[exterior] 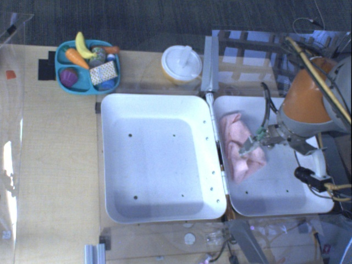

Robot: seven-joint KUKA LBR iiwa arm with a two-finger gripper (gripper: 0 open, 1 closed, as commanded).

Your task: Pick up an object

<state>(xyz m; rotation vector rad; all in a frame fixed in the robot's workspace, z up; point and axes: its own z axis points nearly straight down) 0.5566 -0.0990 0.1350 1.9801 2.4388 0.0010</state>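
So my hand (254, 142) is down in the right-hand bin (286, 197), right of centre in the frame, sitting at the right edge of the pink cloth (239, 150). Honestly can't tell how my grip is set from up here, it's tiny and blurry against the fabric, and I can't see cloth actually pinched in it, so I won't claim I've got anything.

The cloth is bunched up along the left side of that bin, close to the wall it shares with the left bin (159, 158). Judging by the look, it's soft, light and floppy: nothing to break, but it'll sag and could slide out if I only catch a thin layer. Best bet is probably a thick fold, like the ridge running through the middle, rather than a flat edge.

Not much in the way. The bin wall on the left is close, so coming in from the right seems safer. Up on the worktop (49, 147) there's a white lidded cup (182, 64) at top centre and a blue tray (82, 87) of toy food at upper left, both well apart from me.
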